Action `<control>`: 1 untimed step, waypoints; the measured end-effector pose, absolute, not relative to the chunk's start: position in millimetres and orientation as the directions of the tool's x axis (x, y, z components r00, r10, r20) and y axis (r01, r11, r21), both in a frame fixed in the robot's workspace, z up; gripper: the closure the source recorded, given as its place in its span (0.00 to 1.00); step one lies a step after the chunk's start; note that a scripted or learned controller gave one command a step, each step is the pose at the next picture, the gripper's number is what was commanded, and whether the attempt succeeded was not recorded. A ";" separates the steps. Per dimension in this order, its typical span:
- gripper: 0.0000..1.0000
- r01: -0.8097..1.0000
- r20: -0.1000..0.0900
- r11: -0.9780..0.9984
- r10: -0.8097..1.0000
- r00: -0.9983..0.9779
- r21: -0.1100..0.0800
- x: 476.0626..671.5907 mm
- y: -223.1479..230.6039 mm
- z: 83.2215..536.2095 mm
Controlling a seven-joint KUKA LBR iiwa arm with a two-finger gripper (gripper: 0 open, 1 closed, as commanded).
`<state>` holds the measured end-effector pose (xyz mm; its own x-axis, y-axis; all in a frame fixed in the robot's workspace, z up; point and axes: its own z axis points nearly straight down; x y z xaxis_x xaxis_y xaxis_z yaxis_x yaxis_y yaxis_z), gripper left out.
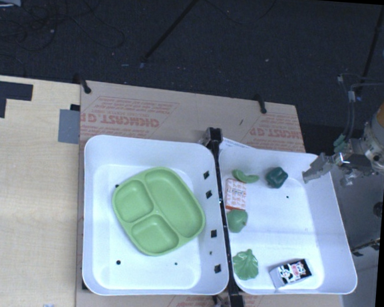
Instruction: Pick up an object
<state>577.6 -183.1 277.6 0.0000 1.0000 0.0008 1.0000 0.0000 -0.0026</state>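
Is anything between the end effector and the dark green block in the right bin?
Nothing visible. The end effector sits at the right bin's upper right edge, and only bare white floor separates it from the dark green block.

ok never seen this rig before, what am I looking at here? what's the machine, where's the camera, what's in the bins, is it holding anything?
One fixed camera looks down at a slant on a bench with two shallow white bins side by side. The machine is a robot arm reaching in from the right; its gripper sits over the upper right rim of the right bin, and nothing shows between its fingers. The left bin holds a green divided plate. The right bin holds a small printed card packet, a dark green lump, a pale green curved piece, a green rounded piece, a leafy green piece and a small black-and-white box. Flattened cardboard lies under the bins.
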 end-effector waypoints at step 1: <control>0.00 1.000 0.002 0.000 1.000 0.000 -0.007 580.3 -175.0 216.8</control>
<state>580.3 -175.0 216.8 -0.0002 1.0000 0.0021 1.0000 0.0002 -0.0072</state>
